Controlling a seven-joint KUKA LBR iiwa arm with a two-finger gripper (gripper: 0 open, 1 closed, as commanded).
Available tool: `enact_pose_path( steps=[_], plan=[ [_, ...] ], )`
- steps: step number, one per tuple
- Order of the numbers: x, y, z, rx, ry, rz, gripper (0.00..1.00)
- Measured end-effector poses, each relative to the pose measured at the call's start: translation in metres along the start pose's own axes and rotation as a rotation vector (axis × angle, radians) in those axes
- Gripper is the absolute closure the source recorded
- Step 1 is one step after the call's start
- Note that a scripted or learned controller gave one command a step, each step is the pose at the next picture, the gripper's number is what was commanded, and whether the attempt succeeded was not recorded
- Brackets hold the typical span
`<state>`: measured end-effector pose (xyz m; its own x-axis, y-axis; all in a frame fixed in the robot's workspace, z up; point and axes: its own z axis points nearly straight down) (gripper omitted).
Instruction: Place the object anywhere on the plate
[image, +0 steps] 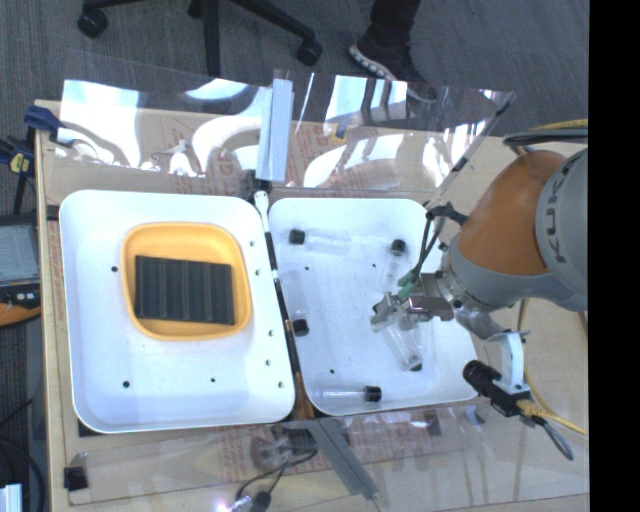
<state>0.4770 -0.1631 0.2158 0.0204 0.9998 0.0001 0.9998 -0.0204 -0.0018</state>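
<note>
A yellow plate (185, 247) with a dark ribbed insert (185, 290) lies in the left bin (90, 380). Several clear tubes with black caps lie in the right bin (330, 360): one at the upper left (318, 240), one along the front edge (348, 397), and one (407, 348) just below my gripper. My gripper (398, 310) hangs low over the right half of the right bin, right above that last tube. From this angle I cannot make out whether anything is in its grasp.
A black cap (398, 246) lies near the right bin's back right corner, and a small dark piece (300, 327) sits by the divider between the bins. The grey and orange arm (510, 240) covers the bin's right rim. Clear panels stand behind the bins.
</note>
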Motion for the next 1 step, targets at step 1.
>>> enact_pose_path(
  steps=[1],
  plan=[
    [0.0547,-0.0018,0.0079,0.004,0.002,-0.284,1.00]
  ],
)
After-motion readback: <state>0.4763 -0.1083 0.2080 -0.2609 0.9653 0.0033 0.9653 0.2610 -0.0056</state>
